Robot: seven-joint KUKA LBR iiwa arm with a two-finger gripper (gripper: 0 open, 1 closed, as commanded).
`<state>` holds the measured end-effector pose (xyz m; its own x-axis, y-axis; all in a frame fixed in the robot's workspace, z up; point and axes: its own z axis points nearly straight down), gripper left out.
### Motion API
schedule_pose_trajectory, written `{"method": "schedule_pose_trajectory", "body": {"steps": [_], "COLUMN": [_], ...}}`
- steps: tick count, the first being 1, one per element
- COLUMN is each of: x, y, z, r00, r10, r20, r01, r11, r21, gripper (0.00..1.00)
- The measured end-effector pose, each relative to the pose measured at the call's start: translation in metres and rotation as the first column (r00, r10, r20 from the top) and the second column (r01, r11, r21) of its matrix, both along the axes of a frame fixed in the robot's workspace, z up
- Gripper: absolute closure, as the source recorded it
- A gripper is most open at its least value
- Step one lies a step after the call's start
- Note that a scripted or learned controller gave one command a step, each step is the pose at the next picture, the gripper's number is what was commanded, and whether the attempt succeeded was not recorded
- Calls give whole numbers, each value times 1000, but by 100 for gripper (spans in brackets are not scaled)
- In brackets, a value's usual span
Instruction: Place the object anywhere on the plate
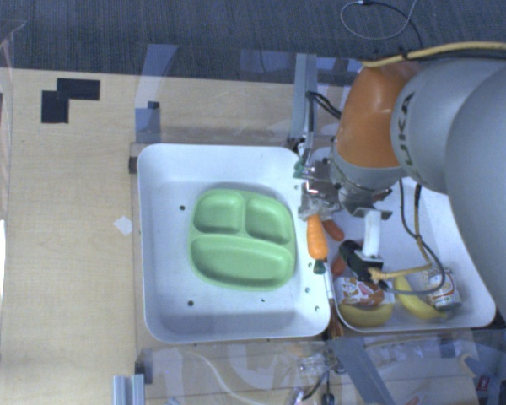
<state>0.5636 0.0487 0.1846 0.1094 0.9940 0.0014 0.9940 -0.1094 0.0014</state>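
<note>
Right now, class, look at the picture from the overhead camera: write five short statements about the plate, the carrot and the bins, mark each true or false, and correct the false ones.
1. The green plate lies in the left bin. True.
2. The plate has one undivided well. False: it has three compartments.
3. The carrot rests in the middle of the plate. False: it is off the plate, to its right, at the edge between the two bins.
4. Yellow bananas lie in the right bin. True.
5. The arm reaches in from the left. False: it comes from the right, its orange band above the carrot.
</note>
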Motion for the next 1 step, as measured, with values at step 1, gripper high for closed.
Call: {"method": "schedule_pose_trajectory", "body": {"steps": [1], "x": [0], "y": [0], "z": [0], "r00": [1000], "r10": [-1], "r20": [0], "r01": [1], "r11": [1000], "r21": [0], "gripper": [0]}}
